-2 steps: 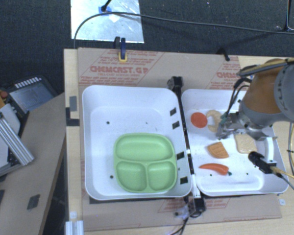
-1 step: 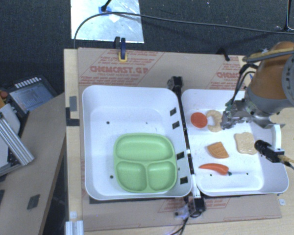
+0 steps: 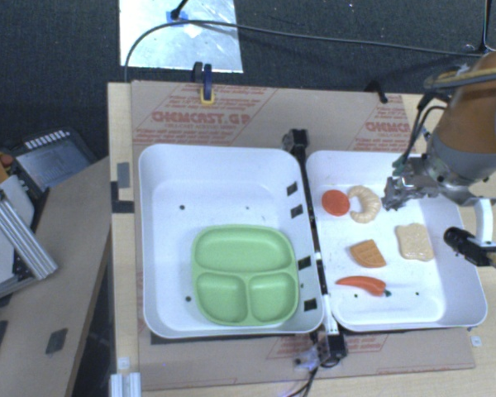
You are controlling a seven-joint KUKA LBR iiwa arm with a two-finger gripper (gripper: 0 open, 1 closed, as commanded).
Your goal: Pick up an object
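Right bin [image 3: 455,308], twelve o'clock: gripper [image 3: 394,193] beside shrimp [image 3: 365,204], finger state indeterminate; best descend centred over shrimp before closing.

Grey arm with orange band entering from the right, wrist angled down-left, claw [image 3: 394,193] low at right side

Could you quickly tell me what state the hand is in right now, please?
Hand: above the right bin, just right of the shrimp; open or shut cannot be told, nothing visibly held.
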